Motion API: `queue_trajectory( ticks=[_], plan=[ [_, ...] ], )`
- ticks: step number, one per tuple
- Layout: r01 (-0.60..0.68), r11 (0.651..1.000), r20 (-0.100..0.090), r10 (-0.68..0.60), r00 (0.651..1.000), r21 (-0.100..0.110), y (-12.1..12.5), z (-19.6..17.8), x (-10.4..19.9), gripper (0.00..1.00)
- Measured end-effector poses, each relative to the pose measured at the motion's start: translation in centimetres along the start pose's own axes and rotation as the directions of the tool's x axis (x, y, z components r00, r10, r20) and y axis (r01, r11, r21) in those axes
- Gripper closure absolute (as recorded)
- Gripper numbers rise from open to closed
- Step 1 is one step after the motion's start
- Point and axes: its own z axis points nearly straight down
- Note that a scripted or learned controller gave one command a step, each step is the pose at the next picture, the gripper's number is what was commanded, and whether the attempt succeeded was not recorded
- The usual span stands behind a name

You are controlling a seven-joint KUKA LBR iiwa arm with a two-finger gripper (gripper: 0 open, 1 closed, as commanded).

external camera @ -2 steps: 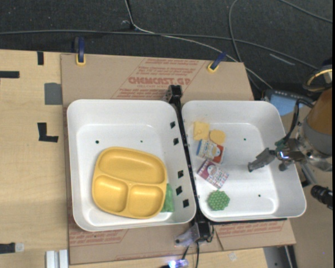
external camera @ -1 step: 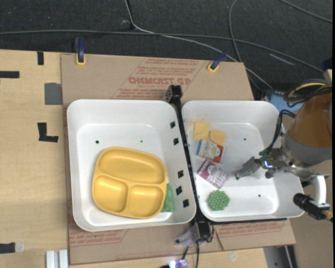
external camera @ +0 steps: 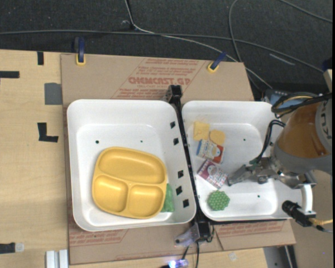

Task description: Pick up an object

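In the right bin (external camera: 251,202) lie two yellow flat pieces (external camera: 208,133), a small red, white and blue packet (external camera: 210,149), a pink and white packet (external camera: 212,175) and a green knobbly ball (external camera: 218,200). My gripper (external camera: 235,177) reaches in from the right, low over the bin floor. Its tip is just to the right of the pink and white packet and above-right of the green ball. I see nothing held in it. The grey wrist with its orange band (external camera: 301,138) covers the bin's right side.
The left bin (external camera: 78,149) holds a yellow divided plate (external camera: 129,182) with a green item (external camera: 168,199) wedged at its right edge. A black-clipped divider (external camera: 181,149) runs between the bins. Both bins rest on a cardboard sheet (external camera: 151,77). Cables cross the dark area behind.
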Motion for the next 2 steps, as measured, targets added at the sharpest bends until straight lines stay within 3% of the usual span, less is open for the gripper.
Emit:
queue_trajectory(
  ticks=[1,2],
  plan=[
    [-0.001,1.0,0.002,0.001,1.0,-0.004,0.1,-1.4,-0.1,1.0],
    [0.0,1.0,-0.001,0.0,1.0,-0.003,0.5,-5.6,-0.5,1.0]
  ],
)
